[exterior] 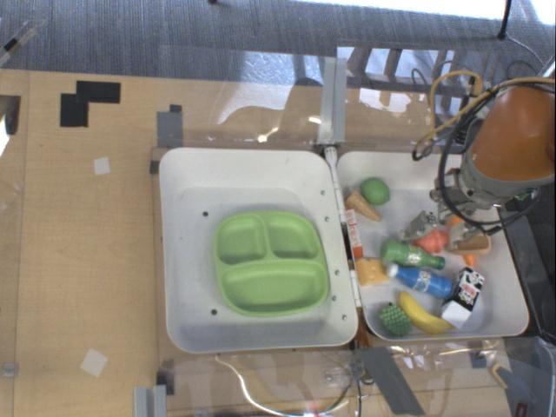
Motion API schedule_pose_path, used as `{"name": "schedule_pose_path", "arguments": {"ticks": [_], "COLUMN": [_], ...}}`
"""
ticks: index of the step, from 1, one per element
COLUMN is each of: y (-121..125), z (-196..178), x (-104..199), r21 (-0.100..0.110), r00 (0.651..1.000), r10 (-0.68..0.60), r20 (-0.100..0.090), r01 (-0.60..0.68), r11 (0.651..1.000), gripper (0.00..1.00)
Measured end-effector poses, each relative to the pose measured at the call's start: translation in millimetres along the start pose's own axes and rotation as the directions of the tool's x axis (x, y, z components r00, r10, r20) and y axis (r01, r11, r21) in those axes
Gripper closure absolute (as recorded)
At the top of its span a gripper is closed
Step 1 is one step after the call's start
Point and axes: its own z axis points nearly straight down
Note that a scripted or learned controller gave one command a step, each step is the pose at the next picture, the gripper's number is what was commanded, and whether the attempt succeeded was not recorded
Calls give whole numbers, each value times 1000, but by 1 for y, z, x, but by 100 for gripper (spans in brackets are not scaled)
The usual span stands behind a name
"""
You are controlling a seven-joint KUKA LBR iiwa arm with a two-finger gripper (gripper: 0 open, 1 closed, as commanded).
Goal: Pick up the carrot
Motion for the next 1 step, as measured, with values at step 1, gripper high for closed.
{"name": "schedule_pose_path", "arguments": {"ticks": [1], "y": [-4], "z": [-13], "x": [1], "r21": [16], "r00": [1000], "r10": [1], "r20": [-4], "r01": [-1], "r11": [1000], "gripper": [100]}}
